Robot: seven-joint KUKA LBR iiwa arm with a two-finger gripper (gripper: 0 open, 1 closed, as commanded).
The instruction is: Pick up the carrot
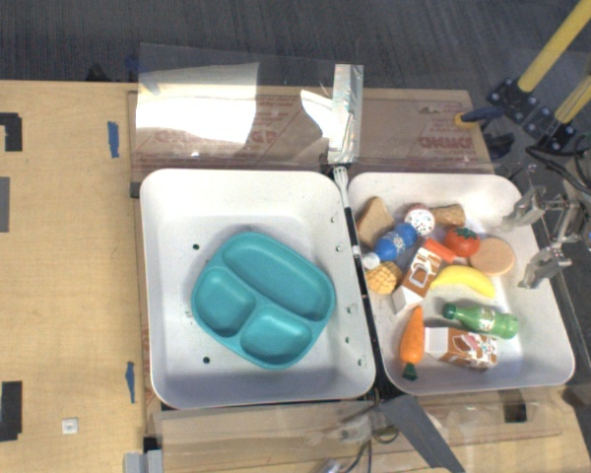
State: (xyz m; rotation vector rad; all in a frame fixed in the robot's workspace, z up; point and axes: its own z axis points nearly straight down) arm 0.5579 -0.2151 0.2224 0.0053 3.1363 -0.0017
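The carrot (412, 336) is orange with a green stub at its near end. It lies lengthwise near the front left of the right bin (542, 363), just left of a small carton (461, 347). My gripper (532, 239) hangs over that bin's right rim, well to the right of the carrot and farther back. Its two metal fingers stand apart with nothing between them, so it is open.
Toy food crowds the right bin: a green bottle (482, 320), a banana (463, 282), a tomato (462, 242), a tan disc (493, 257), bread (374, 220), corn (381, 279) and a juice box (424, 269). A teal divided plate (264, 299) lies in the left bin (167, 215).
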